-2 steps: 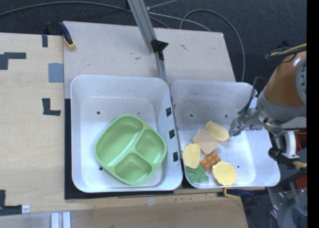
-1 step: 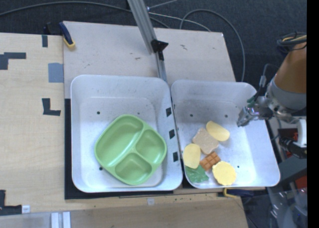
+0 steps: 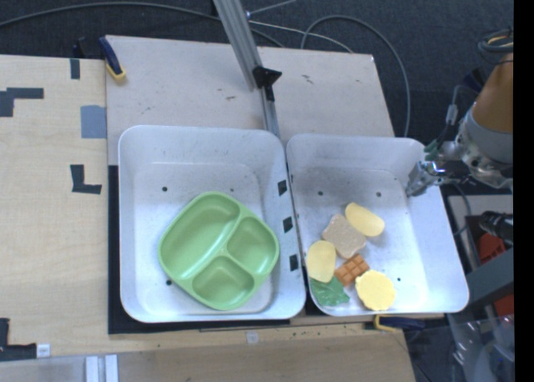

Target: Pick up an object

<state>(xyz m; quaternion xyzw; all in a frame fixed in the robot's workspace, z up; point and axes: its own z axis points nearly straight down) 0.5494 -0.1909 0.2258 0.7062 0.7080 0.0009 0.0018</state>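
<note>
- The gripper (image 3: 420, 178) is seen at the right bin's (image 3: 434, 276) upper right rim; whether its jaws are released or clenched cannot be told.
- Nothing is gripped yet. A descent over an outlying piece, such as the yellow oval (image 3: 365, 219), would be favoured, since the pile is crowded.
- The toy foods are clustered at the bin's near left: tan bread slice (image 3: 343, 235), orange waffle (image 3: 352, 269), green leaf (image 3: 330, 293), yellow disc (image 3: 375, 289).
</note>
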